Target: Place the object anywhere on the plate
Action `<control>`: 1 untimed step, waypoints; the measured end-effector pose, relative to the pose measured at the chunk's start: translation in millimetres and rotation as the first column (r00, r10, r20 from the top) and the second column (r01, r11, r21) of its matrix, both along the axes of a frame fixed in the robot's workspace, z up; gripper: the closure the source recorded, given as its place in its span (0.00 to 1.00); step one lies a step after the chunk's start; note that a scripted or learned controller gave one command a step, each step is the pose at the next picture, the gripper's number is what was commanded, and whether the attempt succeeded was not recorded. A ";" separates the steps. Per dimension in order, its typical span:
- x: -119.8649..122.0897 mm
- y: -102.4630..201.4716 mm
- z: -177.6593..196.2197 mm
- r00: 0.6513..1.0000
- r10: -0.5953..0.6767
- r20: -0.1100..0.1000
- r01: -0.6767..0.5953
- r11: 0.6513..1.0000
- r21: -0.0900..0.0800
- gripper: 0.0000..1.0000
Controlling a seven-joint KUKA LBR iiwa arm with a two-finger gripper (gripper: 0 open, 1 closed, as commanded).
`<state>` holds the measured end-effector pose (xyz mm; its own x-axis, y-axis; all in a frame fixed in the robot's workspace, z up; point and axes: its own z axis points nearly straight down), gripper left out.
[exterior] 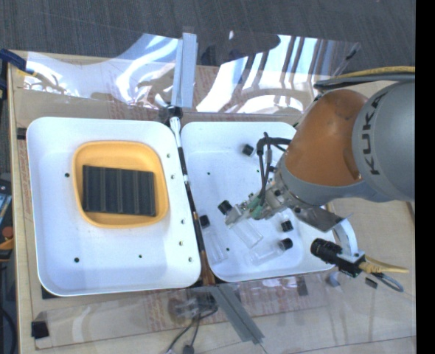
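Claw (241, 214) grip perhaps too blurred

Fixed overhead camera, slanted over bins (114, 275).

The tabletop (92, 312) carries two shallow white bins side by side, touching along their inner rims. The left bin (48, 198) sits toward the tabletop's left edge, the right bin (217, 153) beside it. Crinkled clear plastic sheeting (144, 72) lies along the far edge behind both.
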<state>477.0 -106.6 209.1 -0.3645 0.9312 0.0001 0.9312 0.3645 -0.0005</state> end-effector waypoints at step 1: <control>94.9 45.2 52.0 0.998 0.069 -0.001 -0.069 0.998 0.000 1.00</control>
<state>571.9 -61.4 261.1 -0.4276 0.9039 0.0003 0.9039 0.4276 -0.0010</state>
